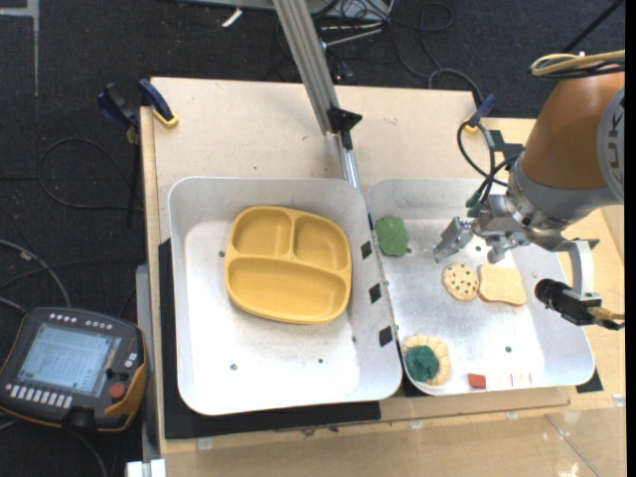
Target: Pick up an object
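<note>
The gripper (459, 238) hangs over the right bin (556, 366); I cannot tell how its jaws stand. The cookie (460, 282) lies just nearer than it, toast (502, 286) touching its right.

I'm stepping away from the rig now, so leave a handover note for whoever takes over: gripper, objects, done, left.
Gripper: above the right bin, near the cookie; nothing visibly held.
Right bin: cookie beside the toast slice, green lump at the left wall, green-and-yellow item at the front.
Left bin: yellow divided plate.
Done: no pick yet.
Left: grasp and lift one object, likely the cookie.
</note>
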{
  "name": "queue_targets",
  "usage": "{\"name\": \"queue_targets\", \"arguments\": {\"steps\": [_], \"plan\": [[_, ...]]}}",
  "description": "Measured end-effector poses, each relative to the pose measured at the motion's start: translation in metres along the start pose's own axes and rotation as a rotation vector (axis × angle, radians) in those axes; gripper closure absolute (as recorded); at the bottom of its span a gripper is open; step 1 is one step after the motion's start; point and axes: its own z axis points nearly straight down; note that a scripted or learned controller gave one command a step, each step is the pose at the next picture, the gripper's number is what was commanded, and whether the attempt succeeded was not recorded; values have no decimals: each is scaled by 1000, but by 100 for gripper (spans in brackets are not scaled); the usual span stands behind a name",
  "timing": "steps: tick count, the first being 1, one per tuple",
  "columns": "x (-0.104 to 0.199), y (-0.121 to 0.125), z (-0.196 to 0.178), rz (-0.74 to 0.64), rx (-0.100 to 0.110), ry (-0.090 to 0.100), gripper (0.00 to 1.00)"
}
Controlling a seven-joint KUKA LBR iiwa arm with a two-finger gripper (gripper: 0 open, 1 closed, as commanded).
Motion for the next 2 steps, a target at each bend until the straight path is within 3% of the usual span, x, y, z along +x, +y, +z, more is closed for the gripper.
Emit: {"name": "queue_targets", "arguments": {"steps": [1, 2], "plan": [[0, 0, 0, 1, 0, 0, 0], [10, -1, 59, 1, 5, 0, 0]]}}
